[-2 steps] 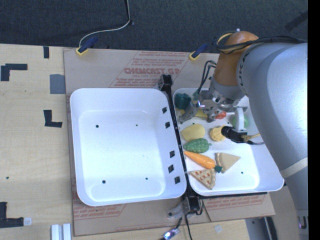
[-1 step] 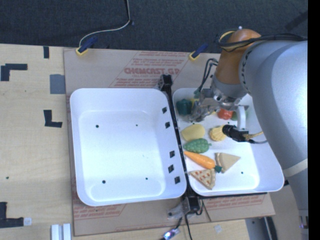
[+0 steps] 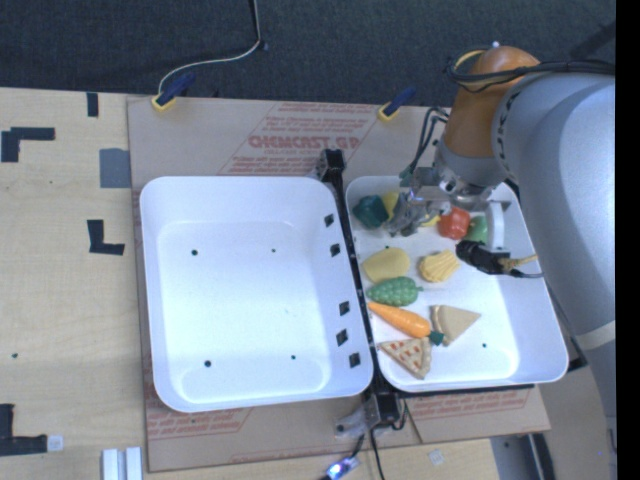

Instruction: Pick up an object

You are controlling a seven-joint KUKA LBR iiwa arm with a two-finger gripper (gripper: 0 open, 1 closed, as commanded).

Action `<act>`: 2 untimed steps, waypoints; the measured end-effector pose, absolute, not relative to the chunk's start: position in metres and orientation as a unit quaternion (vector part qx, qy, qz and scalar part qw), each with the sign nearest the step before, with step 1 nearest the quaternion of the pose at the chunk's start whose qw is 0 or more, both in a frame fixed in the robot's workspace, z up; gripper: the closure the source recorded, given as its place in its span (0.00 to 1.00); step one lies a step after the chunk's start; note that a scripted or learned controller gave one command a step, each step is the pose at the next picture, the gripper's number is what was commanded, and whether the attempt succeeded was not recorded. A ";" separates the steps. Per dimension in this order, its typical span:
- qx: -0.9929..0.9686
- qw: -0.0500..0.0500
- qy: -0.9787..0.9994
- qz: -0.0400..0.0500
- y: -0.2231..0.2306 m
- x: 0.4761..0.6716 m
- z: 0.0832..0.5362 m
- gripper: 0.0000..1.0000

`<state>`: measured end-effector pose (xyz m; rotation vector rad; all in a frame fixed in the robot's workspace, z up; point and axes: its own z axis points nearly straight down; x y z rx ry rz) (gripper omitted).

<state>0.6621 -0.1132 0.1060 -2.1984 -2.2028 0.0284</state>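
My gripper (image 3: 408, 218) reaches down into the far end of the right bin (image 3: 520, 338), between a dark green toy vegetable (image 3: 371, 209) and a red toy tomato (image 3: 452, 224). Toy foods lie in that bin: a pale yellow piece (image 3: 386, 264), a yellow corn-like piece (image 3: 437, 266), a green bumpy piece (image 3: 394, 291), an orange carrot (image 3: 400, 319), a tan wedge (image 3: 456, 321) and a pizza slice (image 3: 408, 355). I see nothing held between the fingers.
The left bin (image 3: 170, 268) sits beside the right one, divided by a black clip strip (image 3: 343, 258). The grey arm with its orange band (image 3: 497, 68) covers the right side. A black cable (image 3: 495, 260) hangs over the right bin.
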 end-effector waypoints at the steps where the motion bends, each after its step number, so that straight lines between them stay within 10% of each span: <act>1: -0.706 -0.006 -0.708 -0.004 -0.111 0.649 0.273 1.00; 2: -0.707 0.006 -0.707 0.004 -0.096 0.608 0.113 1.00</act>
